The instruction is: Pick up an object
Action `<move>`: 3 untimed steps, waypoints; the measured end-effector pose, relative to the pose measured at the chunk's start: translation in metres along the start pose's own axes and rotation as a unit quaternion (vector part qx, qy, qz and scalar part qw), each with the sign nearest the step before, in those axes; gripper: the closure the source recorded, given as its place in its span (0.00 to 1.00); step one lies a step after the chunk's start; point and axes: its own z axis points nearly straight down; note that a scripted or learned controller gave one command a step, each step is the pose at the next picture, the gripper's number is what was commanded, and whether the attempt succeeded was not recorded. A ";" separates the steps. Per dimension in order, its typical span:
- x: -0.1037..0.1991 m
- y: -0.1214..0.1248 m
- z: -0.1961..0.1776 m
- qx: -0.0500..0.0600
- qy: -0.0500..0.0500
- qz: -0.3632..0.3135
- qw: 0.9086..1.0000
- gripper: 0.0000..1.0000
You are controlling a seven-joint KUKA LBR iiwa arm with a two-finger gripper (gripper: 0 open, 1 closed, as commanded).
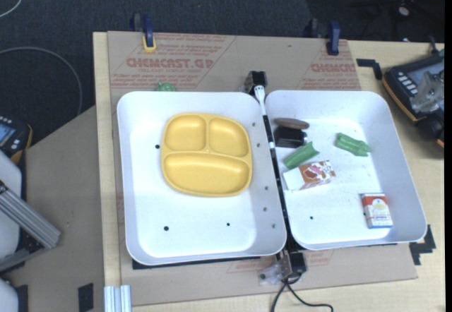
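In right bin (339,215): green pod (352,145), packet (311,175), small box (376,210) | left bin (141,176): yellow plate (207,154) | pincer state: cannot tell

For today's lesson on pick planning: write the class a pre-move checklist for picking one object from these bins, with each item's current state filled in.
1. Pickable objects lie in the right bin: ok.
2. Small carton lies apart from other items: ok.
3. Green piece has free space around it: ok.
4. Second green piece is clear of the packet: not ok, they touch.
5. Dark object is clear of the bin's wall: cannot tell.
6. Yellow tray is out of the way, in the left bin: ok.
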 end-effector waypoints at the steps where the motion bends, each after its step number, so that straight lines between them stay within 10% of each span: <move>1: 0.080 -0.030 0.096 0.009 0.004 -0.002 1.000 1.00; 2: 0.130 -0.002 0.157 0.008 0.003 -0.001 1.000 1.00; 3: 0.172 -0.031 0.047 -0.003 0.003 -0.002 1.000 1.00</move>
